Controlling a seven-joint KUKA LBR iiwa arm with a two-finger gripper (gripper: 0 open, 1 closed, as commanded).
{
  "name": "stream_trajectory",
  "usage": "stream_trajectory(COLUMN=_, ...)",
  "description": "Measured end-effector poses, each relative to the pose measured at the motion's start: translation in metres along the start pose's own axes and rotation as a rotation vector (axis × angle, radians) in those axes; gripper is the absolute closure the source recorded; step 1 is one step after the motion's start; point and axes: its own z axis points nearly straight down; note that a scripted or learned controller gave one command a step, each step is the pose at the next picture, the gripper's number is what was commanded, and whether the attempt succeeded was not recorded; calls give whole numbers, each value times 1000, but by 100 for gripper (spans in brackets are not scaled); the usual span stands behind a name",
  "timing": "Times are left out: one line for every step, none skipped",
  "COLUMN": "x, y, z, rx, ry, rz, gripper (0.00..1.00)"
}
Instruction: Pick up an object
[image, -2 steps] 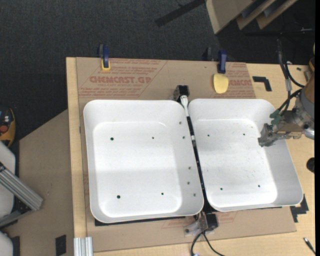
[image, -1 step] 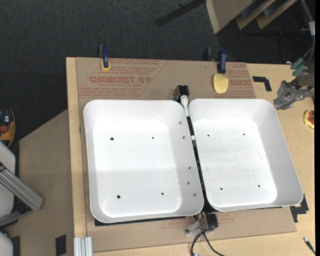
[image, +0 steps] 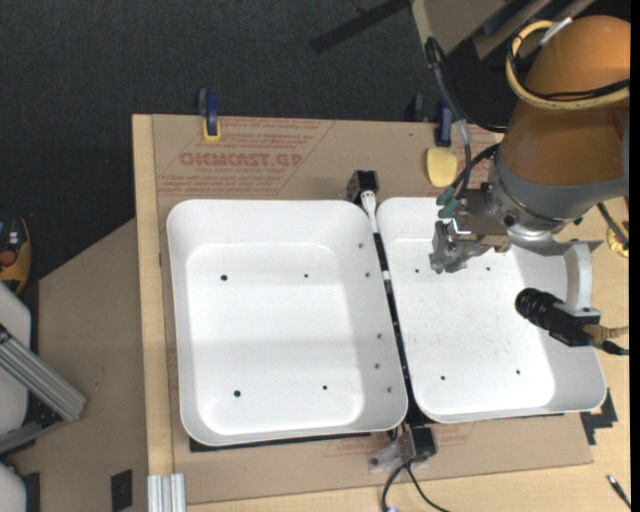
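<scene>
Orange-banded arm (image: 565, 110) poses its hand (image: 447, 258) over the right bin (image: 500, 390), its opening impossible to tell.

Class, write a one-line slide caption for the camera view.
Gripper hangs over the right bin, near its edge shared with the left bin.

Dark speckled carpet floor (image: 150, 50) is spreading behind a flat brown board (image: 270, 165) with red lettering; small blue clamps (image: 209, 102) are pinching its far edge, and a silver aluminium rail (image: 40, 385) is slanting at lower left.
</scene>
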Motion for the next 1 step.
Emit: stream_trajectory(x=45, y=-26, z=-143, rx=-29, ry=0, rz=4, gripper=100)
